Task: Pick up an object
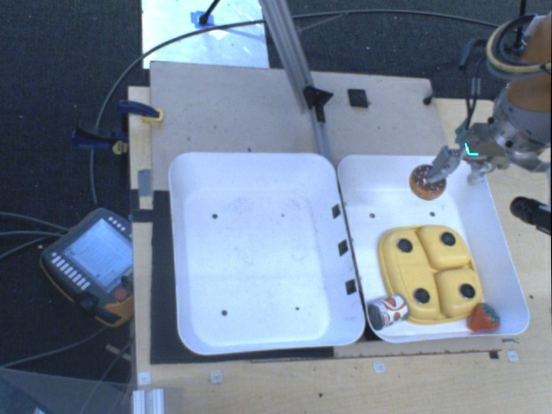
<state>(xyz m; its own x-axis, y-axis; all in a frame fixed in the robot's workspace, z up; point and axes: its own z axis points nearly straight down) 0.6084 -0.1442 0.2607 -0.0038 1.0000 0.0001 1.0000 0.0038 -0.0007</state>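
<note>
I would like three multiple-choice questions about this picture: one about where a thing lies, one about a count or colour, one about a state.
1. Where does the strawberry lie?
A. In the near right corner of the right bin
B. In the left bin
C. On the bench outside the bins

2. How many dark round spots show on the yellow tray?
A. Two
B. Four
C. Six

3. How does the small can rest?
A. Upright
B. On its side
C. Between the fingers of the gripper

Answers: 1 A, it sits by the bin's near right corner, beside the tray. 2 B, one spot in each of four hollows. 3 B, it lies lengthwise against the tray's near left corner, far from the gripper, which is at the doughnut.
</note>
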